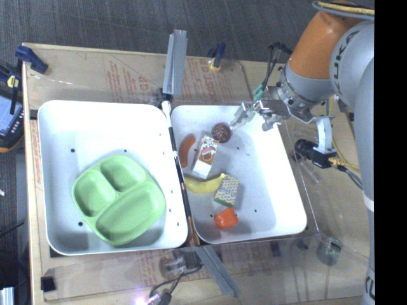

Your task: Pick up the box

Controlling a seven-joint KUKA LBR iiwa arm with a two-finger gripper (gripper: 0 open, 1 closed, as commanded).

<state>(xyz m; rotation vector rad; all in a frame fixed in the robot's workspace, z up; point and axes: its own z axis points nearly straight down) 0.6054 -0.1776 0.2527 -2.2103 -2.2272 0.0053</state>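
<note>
At the right bin's (pixel 289 196) twelve o'clock rim my gripper (pixel 254 115) hangs, jaws apart and holding nothing; the box (pixel 205 157) lies toward seven o'clock, crowded by sausage (pixel 186 150) and banana (pixel 205 184), so I should straddle its narrow sides.

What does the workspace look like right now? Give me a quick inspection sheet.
Surface: wooden bench bearing two white bins, left bin and right bin.
Job's things: box lying in the right bin, between a sausage and a dark ball.
Clutter: banana, small patterned pack and red-orange piece in the right bin; green divided plate in the left bin.
Grippers: tool over the right bin's far edge, beside the ball, nothing between its fingers.
Cables: yellow cable at right.
Surroundings: dark floor; blue clamp at the bench's far edge.
</note>
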